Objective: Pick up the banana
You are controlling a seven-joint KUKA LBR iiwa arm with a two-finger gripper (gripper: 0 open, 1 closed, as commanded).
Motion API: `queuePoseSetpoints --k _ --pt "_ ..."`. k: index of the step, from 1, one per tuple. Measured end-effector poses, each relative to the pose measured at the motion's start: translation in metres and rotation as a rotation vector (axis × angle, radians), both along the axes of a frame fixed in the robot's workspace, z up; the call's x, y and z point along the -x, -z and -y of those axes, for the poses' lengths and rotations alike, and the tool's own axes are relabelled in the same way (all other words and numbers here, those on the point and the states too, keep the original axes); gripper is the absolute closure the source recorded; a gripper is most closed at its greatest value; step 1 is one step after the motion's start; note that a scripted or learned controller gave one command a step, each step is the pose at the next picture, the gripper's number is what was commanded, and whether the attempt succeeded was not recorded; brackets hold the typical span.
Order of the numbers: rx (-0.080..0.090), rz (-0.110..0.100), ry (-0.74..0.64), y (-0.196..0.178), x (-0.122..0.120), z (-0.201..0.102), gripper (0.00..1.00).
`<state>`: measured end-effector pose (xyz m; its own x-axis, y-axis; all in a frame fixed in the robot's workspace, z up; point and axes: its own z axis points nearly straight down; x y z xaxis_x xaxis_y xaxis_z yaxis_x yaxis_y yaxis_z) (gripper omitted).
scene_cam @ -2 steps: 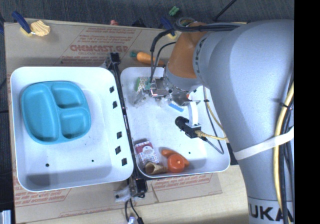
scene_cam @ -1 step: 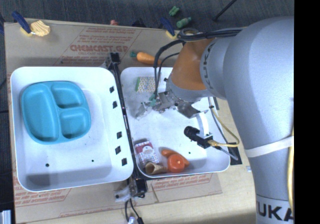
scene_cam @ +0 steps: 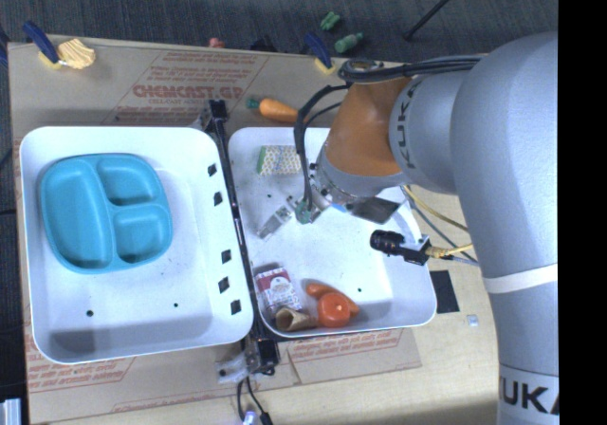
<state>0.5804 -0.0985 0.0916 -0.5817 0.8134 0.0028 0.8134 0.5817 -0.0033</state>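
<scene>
- White plastic forms both bins: the left bin (scene_cam: 190,262) bears a blue tray (scene_cam: 104,210), and the right bin (scene_cam: 332,257) holds the loose pieces.
- Brown cardboard covers the tabletop (scene_cam: 171,82) under the bins, probably to keep them from sliding.
- The arm (scene_cam: 379,129) leans over the right bin from 3 o'clock. Its gripper (scene_cam: 303,212) points down near the bin's middle, just beside a small grey scrap (scene_cam: 277,220) at its 9 o'clock.
- Whether the gripper is spread or pressed together cannot be told, as the wrist covers it from above. Nothing can be seen pinched in it.
- Which piece is the banana cannot be told for certain. The likeliest is a tan, tapered piece (scene_cam: 294,321) at the right bin's 6 o'clock edge, touching an orange-red ball (scene_cam: 334,307) and just below a red packet (scene_cam: 273,286).
- A pale yellow lump (scene_cam: 76,55) lies well apart on the tabletop at 11 o'clock, outside both bins, so it is a less likely target.
- A speckled block (scene_cam: 278,160) sits at the right bin's 11 o'clock. A carrot (scene_cam: 277,110) lies beyond the rim at 12 o'clock.
- If the tan piece is the target, the gripper hangs short of it and would need to move towards 6 o'clock.
- That piece lies pressed against the wall and its neighbours, so a clean grip there looks awkward.
</scene>
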Motion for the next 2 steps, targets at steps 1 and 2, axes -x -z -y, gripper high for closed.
queuePoseSetpoints --k 1,2 --pt "0.001 0.005 0.065 -0.101 -0.056 -0.060 0.00" --pt "0.001 0.006 -0.312 -0.101 -0.077 -0.039 0.00"
